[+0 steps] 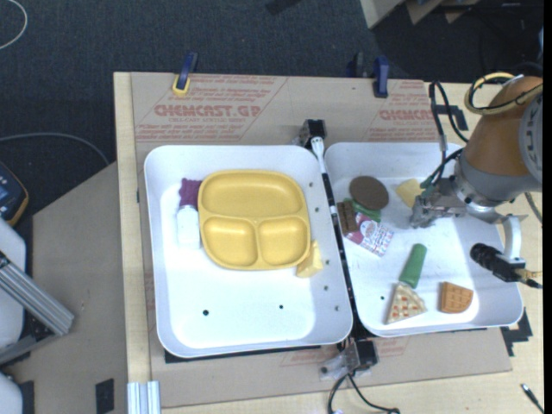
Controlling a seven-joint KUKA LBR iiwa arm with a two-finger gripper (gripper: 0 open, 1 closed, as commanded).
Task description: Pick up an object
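My gripper [429, 209] hangs low over the upper middle of the right bin [461, 257], under the grey wrist and its orange band [504, 136]. Just left of it lie a brown round patty [369, 191] and a pale yellow piece [407, 192]. A red and white packet [369, 234] lies below the patty, partly over a brown bar [348, 217]. Further toward the front are a green cylinder [414, 265], a pizza slice [404, 304] and an orange waffle [454, 297]. Nothing shows in the gripper's grasp.
The left bin [241, 313] holds a yellow divided plate [254, 218], a purple item [189, 191], a white bottle [187, 227] and a yellow scrap [310, 261]. A black part [496, 261] juts over the right bin's right side. Clamps sit on the board's far edge.
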